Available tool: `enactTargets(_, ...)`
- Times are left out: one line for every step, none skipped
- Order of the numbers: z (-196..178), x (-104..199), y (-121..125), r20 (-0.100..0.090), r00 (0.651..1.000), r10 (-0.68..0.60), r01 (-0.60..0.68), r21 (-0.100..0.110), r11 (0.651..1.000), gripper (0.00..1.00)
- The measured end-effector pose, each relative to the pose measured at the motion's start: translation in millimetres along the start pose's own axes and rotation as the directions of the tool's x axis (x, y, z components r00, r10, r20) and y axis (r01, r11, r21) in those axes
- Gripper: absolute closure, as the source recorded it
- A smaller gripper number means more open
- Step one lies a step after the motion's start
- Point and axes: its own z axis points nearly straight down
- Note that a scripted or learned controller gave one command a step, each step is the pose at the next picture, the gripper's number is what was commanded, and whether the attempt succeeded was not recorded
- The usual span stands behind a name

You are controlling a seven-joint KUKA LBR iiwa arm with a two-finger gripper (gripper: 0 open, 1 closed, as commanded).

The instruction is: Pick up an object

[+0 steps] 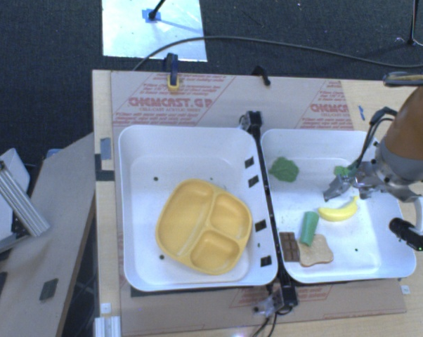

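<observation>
The right bin [380, 262] holds a yellow banana [339, 211], a green cylinder [308, 227], a tan toast slice [315, 252], a brown chocolate bar [289, 246] and a green leafy piece [284, 169]. Another small green item [343, 170] lies near the bin's right side, partly behind the gripper. My gripper [343, 186] reaches in from the right and hovers just above and left of the banana's upper end. Nothing shows between its grey fingers.
The left bin [138, 188] carries a yellow divided plate [204, 225]. A black divider with clips [262, 209] runs between the bins. The arm's orange band [415, 121] and wrist hang over the right bin's right edge. A clamp [172, 71] sits at the board's far edge.
</observation>
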Motion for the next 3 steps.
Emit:
enactTargets(52.0,0.5,0.2,0.0,1.0,0.0,0.0,0.0,1.0,0.0)
enactTargets(38.6,-0.2,1.6,0.002,1.0,0.0,0.0,-0.004,1.0,1.0)
enactTargets(-22.9,4.7,9.4,0.003,1.0,-0.003,0.003,-0.009,1.0,1.0)
